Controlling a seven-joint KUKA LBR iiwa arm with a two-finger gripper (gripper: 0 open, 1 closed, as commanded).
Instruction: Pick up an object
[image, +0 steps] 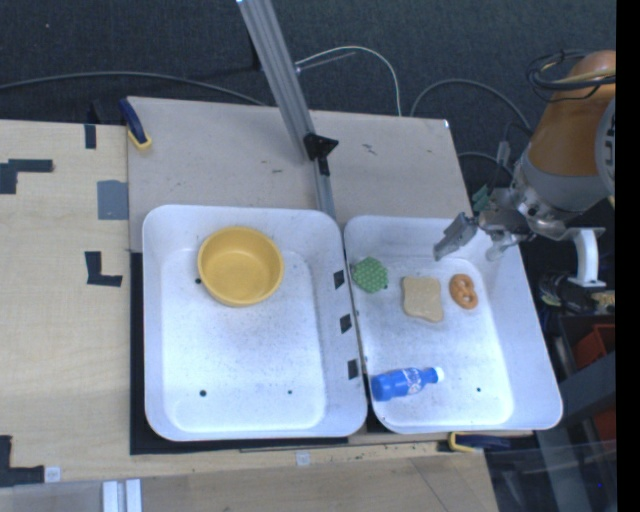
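My gripper (472, 244) hangs over the upper right part of the right bin (522, 372), open, with nothing between its fingers. Just below it lies an orange pretzel-shaped piece (463, 291), and a tan slice of bread (422, 298) lies to the left of that. A green round object (370, 274) rests near this bin's left wall. A blue bottle (405, 382) lies on its side toward the front left corner. A yellow bowl (240, 265) stands upright in the back of the left bin (160, 380).
A grey metal pole (290, 90) slants down from the top to the bins' shared back edge. Cables loop on the dark floor behind the bench. The arm's orange band (570, 130) is at the right edge.
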